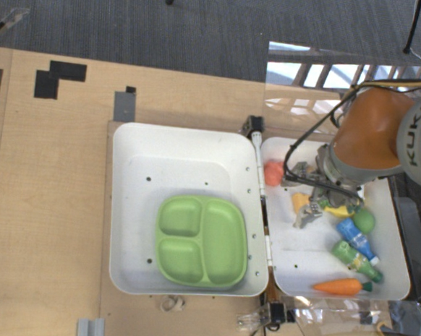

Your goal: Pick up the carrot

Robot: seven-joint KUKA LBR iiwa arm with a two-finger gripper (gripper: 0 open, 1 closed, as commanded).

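Note:
The orange carrot (339, 286) with a green top lies along the front wall of the right bin (290, 260), its green end pointing right. My gripper (308, 213) hangs under the grey and orange wrist over the bin's upper middle, well behind the carrot and a little to its left. It sits close beside a small yellow piece (299, 202). Nothing of the carrot is in the gripper.
A green divided plate (201, 240) lies in the left bin (134, 165). In the right bin are a pinkish-red ball (274, 173) at the back left, a yellow item (336, 207), a green item (364, 220), a blue bottle (355, 237) and a green bottle (354, 257) just behind the carrot.

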